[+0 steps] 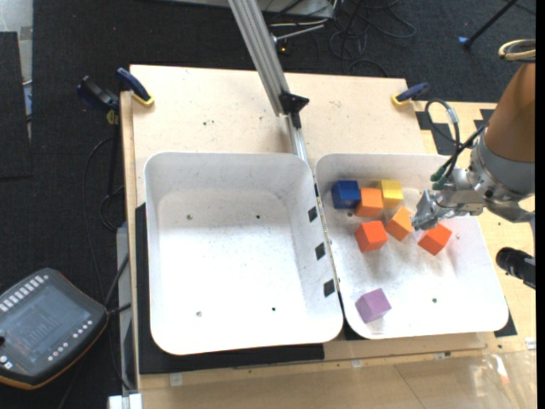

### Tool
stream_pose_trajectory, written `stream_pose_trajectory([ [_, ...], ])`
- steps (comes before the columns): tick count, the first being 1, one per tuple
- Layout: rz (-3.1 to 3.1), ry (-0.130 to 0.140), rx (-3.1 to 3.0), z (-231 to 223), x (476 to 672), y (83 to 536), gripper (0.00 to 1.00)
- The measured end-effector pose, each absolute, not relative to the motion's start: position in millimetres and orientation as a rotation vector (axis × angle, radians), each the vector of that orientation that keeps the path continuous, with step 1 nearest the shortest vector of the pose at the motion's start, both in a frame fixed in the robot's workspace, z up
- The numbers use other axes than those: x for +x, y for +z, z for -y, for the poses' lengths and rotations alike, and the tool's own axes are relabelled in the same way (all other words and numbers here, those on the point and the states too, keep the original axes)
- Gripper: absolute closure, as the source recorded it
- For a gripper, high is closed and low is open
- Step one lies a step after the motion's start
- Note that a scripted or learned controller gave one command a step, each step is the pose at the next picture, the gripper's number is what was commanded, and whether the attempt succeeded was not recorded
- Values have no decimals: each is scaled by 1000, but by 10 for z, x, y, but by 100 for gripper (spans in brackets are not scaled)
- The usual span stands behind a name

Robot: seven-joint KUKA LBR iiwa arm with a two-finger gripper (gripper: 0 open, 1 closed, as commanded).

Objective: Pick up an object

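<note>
in the camera view, the gripper (pixel 426 220) is low in the right bin (pixel 477 313), its tip sitting between two orange blocks: one tilted block (pixel 400 223) touching or just beside it on the side toward the left bin (pixel 170 186), and a redder block (pixel 435 239) just beside it on the near side. which of the two it is aimed at i cannot tell, and whether it is spread or pressed together cannot be made out at this size; nothing visibly sits pinched in it. the blocks are small cubes with no long axis to line up on. other things crowd close: another orange-red block (pixel 370 235) lies just beyond the tilted one, with an orange block (pixel 371 201), a yellow block (pixel 391 192) and a blue block (pixel 345 193) packed together farther back. a purple block (pixel 372 304) stands well apart near the front rim. the tight cluster looks likely to get nudged in any grab.
</note>
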State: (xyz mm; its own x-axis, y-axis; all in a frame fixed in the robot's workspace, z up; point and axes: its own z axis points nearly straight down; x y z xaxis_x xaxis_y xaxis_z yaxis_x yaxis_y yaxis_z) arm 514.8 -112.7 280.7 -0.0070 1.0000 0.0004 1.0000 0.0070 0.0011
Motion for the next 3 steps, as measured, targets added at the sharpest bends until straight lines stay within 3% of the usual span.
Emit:
stream_pose_trajectory([
  [3,-2233,-2,2214,-496,5106,2414,100],
])
